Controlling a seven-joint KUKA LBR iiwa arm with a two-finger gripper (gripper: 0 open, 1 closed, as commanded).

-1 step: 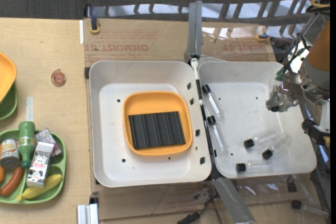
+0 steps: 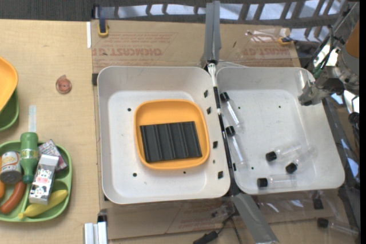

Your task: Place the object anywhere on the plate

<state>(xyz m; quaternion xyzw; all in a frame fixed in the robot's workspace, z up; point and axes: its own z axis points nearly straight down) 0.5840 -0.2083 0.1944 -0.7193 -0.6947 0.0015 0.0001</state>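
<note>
- Camera view shows the claw [image 2: 307, 97] over the right bin's [image 2: 251, 183] far right edge, clear of the bin's contents. It looks clenched on nothing: the tip reads as one closed grey wedge with no thing between the fingers.
- Nearest the claw, inside that bin, lie clear tubes with black caps: a loose group [image 2: 280, 166] towards the bin's near right corner, and two more [image 2: 229, 117] along its left wall.
- The tubes look like the objects to move; none is on the plate yet.
- Left of the right bin, the left bin [image 2: 114, 134] holds the orange plate [image 2: 171, 108], with a black ribbed insert [image 2: 171, 141] lying on it.
- Judged step: the pick has not begun.
- Next move, as I judge it: spread the fingers, come down over one tube of the near group, close across its width, then carry it left to the plate. Clear, round tubes may roll or slip.
</note>
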